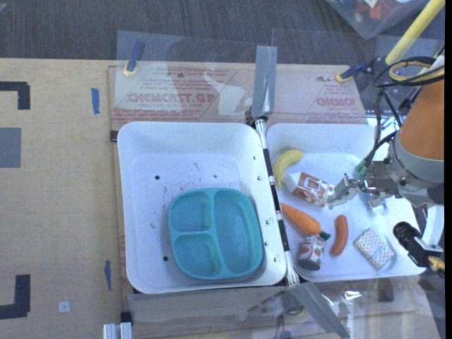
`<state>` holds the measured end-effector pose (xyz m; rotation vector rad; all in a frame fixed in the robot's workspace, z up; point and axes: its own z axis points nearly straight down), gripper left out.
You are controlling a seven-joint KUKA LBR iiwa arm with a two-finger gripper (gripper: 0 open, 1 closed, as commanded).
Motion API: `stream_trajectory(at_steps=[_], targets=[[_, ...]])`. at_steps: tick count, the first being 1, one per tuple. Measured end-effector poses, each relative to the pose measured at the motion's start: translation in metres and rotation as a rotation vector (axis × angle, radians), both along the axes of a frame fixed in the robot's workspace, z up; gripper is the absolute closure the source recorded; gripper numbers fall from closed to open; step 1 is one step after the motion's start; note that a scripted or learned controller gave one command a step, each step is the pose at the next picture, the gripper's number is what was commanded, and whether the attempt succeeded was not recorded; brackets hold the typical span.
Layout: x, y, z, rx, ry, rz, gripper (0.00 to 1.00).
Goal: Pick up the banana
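Banana [286, 164] lying in right bin [321, 136], against its left wall near the far corner, just above the small carton [313, 188]. Claw [347, 191] low over same bin, right of carton, apart from banana; open or clenched, cannot tell.

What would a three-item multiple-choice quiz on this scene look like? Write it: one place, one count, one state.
1. Where does the yellow curved banana lie?
A. right white bin, far-left corner
B. left white bin
C. on the teal tray

2. How many compartments has the teal plastic divided tray?
A. two
B. three
C. five

3. What state is the banana in?
A. gripped and lifted
B. lying free in the bin
C. under the carrot

Key: 1 A, it lies by the divider in the right white bin. 2 B, three wells show. 3 B, the gripper is beside it, over the brown-and-white packet.
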<state>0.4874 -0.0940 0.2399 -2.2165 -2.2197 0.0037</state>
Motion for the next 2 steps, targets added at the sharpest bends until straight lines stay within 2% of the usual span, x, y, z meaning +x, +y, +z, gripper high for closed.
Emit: stream_trajectory(at_steps=[1, 2], targets=[[0.011, -0.041, -0.099, -0.001, -0.003, -0.108, 0.0], [0.016, -0.051, -0.152, -0.001, -0.011, -0.126, 0.0]])
